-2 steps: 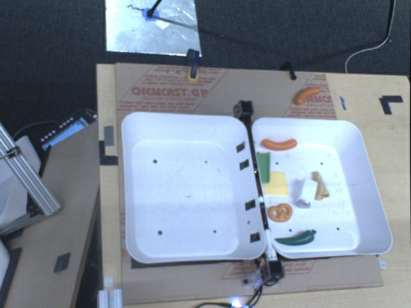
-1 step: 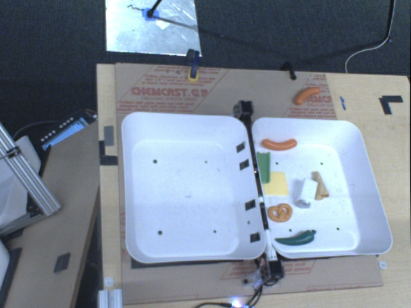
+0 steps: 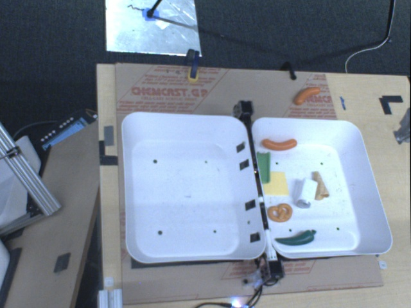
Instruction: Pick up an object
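Bench top is brown board on dark carpet, two white bins side by side on it. Left bin (image 3: 186, 185) holds nothing I can make out. Right bin (image 3: 366, 191) has all the candidates, clustered toward its 9 o'clock side:
- orange sausage (image 3: 280, 144) at 11 o'clock
- green strip (image 3: 263, 165) upright along the inner wall, just beside a yellow square (image 3: 277, 184)
- white cylinder (image 3: 302, 192) near centre, touching or nearly touching a tan stick (image 3: 320, 185) on its 3 o'clock side
- pretzel (image 3: 280, 213) at 7 o'clock
- green pepper (image 3: 297, 237) at 6 o'clock, close to the front wall

Second orange sausage (image 3: 307, 95) lies outside the bins, on the board at 12 o'clock of the right bin.

Gripper: a grey fragment at the frame's 3 o'clock edge may be part of the arm; cannot tell its state.

Progress: my read is zero. Nothing lifted, every item resting flat. Whole sequence left: choose target, approach, descend, close, lift. Pepper or first sausage look like the most isolated picks.
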`<state>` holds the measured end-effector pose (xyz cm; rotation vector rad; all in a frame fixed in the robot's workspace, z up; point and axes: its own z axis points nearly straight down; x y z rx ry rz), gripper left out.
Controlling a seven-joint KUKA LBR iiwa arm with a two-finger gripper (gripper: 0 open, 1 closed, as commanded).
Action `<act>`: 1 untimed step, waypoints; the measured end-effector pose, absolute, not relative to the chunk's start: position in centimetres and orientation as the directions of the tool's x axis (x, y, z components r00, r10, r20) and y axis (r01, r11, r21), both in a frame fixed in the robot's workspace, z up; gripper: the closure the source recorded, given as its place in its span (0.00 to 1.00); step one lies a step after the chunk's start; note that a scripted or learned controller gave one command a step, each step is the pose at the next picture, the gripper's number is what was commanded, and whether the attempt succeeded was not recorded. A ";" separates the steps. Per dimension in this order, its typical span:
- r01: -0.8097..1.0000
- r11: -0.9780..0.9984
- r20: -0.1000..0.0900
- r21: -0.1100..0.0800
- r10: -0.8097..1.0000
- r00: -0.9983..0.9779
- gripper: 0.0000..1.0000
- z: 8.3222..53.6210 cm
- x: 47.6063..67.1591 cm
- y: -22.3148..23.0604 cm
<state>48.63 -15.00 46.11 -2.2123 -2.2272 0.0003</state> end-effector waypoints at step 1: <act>1.000 0.008 -0.003 0.013 1.000 -0.008 1.00 53.9 56.2 -12.3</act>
